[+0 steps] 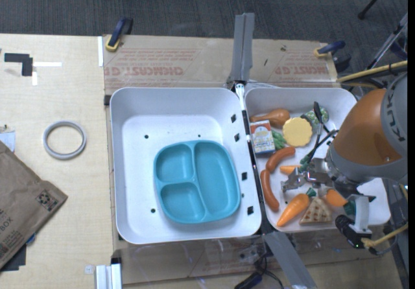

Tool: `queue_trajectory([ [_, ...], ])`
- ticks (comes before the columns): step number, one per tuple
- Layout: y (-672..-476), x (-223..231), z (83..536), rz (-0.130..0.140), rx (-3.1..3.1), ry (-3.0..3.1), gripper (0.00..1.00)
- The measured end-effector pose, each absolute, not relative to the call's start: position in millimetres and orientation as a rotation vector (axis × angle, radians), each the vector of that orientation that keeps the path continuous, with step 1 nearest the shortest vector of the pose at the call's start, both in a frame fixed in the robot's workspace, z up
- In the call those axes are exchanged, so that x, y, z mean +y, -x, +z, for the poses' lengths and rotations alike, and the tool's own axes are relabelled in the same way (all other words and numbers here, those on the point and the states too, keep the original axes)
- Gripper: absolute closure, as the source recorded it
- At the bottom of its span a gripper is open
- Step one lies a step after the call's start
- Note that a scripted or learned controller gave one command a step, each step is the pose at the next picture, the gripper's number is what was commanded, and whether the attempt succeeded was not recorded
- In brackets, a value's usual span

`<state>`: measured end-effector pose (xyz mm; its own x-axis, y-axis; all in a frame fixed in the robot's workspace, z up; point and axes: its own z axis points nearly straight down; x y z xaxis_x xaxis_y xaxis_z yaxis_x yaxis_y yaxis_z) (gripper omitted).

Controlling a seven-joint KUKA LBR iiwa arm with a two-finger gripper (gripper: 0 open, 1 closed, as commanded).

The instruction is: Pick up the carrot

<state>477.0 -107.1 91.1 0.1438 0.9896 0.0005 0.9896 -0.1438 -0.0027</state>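
The carrot (292, 209) is an orange toy lying at a slant near the front wall of the right bin (343, 96), its thick end up and to the right. My gripper (297, 181) hangs low over the bin, just above and behind the carrot's thick end. The grey arm with its orange band (368, 131) reaches in from the right and hides the bin's right half. Nothing is seen lifted off the bin floor.
Crowded around the carrot are a toast wedge (316, 212), a red sausage (268, 190), an orange sausage (279, 159), a small box (261, 137), a yellow disc (298, 131) and green pieces. The left bin (130, 151) holds a blue divided tray (196, 180).
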Motion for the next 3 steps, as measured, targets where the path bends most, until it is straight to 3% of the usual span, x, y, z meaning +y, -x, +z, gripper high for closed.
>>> queue_trajectory([
  [2,-477.8,-95.8,91.6,0.000,-1.709,2.636,0.00],
  [3,-476.9,-93.6,90.5,0.004,-1.964,2.448,0.00],
])
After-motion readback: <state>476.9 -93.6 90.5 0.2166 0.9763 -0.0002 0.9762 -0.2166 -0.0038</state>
